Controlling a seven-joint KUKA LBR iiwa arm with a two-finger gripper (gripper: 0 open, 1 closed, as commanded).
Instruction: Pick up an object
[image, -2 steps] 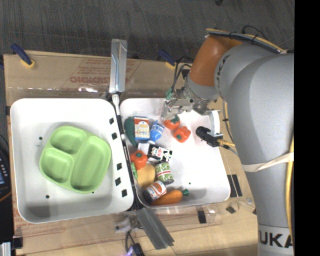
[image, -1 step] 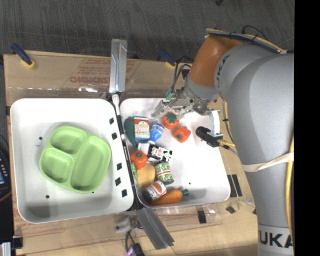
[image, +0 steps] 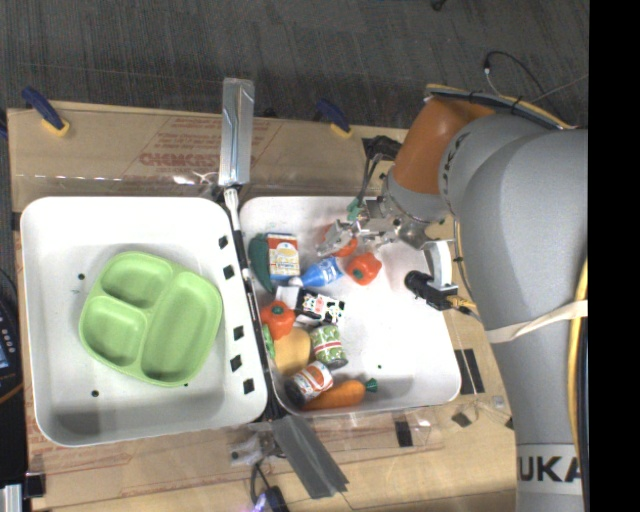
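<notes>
Camera view — red pepper (image: 365, 267) just below jaws (image: 352, 232).

Green tray (image: 150, 318), black-and-white cow-patterned carton (image: 321, 307)

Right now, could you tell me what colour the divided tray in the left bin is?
Light green tray, in the camera view.
</notes>
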